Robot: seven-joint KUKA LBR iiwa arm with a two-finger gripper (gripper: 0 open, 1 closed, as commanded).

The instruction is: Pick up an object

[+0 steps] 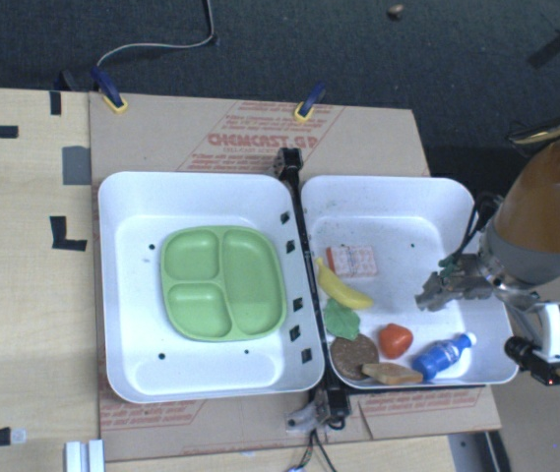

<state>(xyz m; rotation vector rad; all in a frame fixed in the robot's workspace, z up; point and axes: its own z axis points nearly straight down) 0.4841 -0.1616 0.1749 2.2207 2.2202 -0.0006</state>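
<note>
The grey two-finger gripper (435, 295) is hovering unladen in the right white bin (398, 191), apparently lining up above the small blue plastic bottle (444, 354), its finger spacing unclear.

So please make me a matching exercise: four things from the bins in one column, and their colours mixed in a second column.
Things:
1. divided plate
2. banana
3. bottle
4. tomato

Colours:
a. blue
b. red
c. green
d. yellow

Pairs: 1-c, 2-d, 3-a, 4-b
</note>
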